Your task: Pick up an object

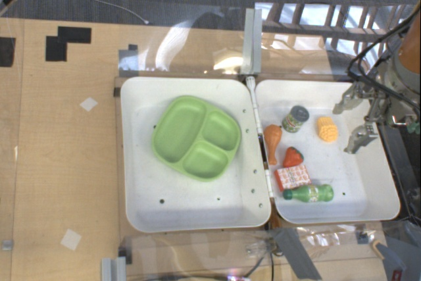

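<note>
Grey fingers of the gripper (356, 120) stand spread apart with nothing between them, hanging over the right bin (378, 204) near its right wall; a yellow corn cob (327, 129) lies just left of the gripper; further left of the corn sits a small can (295, 119), with a drumstick (272, 140) and a strawberry (293, 157) below it; a red-checked box (293, 178) touches a green bottle (309, 193); left of that bin, the other bin (141, 207) holds a green divided plate (196, 137).
</note>
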`<state>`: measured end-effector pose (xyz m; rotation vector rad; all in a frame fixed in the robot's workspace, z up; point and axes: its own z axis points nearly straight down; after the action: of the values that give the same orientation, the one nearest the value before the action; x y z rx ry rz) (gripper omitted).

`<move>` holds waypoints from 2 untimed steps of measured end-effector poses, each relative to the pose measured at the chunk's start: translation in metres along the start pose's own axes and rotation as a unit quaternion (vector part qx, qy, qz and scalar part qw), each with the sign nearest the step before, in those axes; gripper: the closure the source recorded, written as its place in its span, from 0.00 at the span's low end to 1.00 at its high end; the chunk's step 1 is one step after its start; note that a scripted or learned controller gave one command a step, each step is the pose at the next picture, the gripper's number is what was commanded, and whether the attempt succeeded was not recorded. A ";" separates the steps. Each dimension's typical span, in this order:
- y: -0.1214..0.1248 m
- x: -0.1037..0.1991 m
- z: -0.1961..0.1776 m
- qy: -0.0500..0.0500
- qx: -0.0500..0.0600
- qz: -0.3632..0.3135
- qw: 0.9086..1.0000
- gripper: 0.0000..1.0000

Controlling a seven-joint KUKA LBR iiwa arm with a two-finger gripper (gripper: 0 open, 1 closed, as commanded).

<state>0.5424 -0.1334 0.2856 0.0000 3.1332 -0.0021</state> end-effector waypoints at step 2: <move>0.036 -0.039 0.184 -0.002 0.000 -0.087 0.996 0.00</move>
<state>0.5828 -0.0975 0.1017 -0.2711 3.1180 -0.0033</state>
